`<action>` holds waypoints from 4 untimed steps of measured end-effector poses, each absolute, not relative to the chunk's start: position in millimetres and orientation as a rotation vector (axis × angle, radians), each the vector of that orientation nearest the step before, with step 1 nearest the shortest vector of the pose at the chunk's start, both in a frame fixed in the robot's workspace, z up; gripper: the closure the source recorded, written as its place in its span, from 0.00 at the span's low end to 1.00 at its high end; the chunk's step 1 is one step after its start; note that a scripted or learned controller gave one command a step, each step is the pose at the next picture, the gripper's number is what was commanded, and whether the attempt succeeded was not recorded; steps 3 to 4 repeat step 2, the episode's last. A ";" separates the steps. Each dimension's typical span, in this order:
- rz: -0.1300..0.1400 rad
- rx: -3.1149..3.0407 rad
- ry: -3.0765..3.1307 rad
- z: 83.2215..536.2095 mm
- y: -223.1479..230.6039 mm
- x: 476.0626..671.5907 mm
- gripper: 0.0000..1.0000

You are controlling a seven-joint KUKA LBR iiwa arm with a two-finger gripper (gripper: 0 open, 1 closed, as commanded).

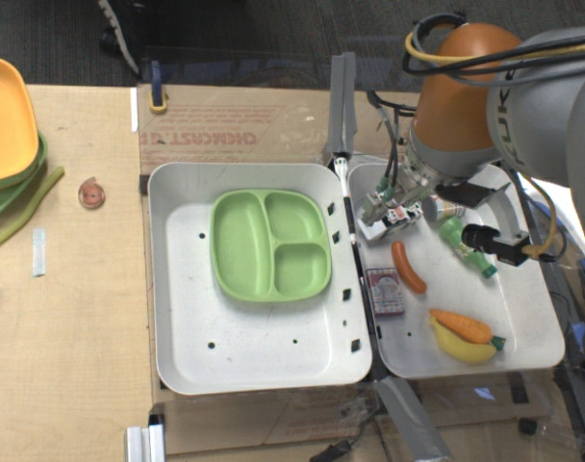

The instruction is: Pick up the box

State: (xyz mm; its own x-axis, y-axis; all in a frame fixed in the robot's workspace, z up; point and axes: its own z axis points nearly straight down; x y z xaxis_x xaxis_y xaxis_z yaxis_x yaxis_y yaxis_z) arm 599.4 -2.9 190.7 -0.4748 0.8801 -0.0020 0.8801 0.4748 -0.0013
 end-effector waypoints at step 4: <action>0.000 0.899 3.006 323.2 13.2 601.2 1.00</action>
